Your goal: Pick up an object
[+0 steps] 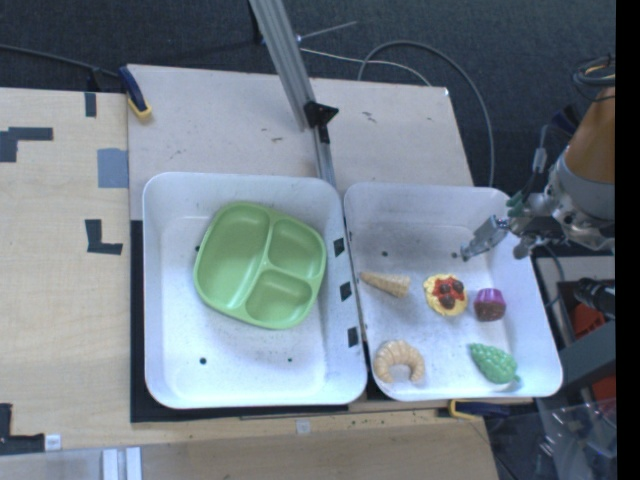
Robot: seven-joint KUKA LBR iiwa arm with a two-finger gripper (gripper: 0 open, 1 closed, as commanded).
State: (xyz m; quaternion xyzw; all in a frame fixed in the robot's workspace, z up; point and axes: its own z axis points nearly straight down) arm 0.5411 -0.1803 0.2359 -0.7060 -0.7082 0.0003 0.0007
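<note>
**Camera view: gripper poised at the right bin's upper edge, nothing in hand**

Camera view puts the gripper over the upper right part of the right bin, with the arm reaching in from the right. You can see its two fingers spread apart with bare bin floor showing between them, so it is open and has hold of nothing. It sits above and to the right of the toys, not over any one of them.

Your candidates all lie in the lower half of that bin. A cone-shaped pastry rests near the left wall, pointing left. Just right of it is a small yellow tart topped with red, and a dark purple piece sits close beside the tart. Along the bottom edge lie a croissant and, near the right corner, a green bumpy piece.

The left bin holds a green divided plate, lying flat and tilted askew; it looks too wide for the fingers, so you should probably ignore it.

Judging from the layout, the tart and the purple piece are nearest the gripper, but they sit close together, which leaves little room for a finger between them. The cone and croissant have more free space around them. No pick has begun; the gripper must first move down the bin towards a target.
</note>
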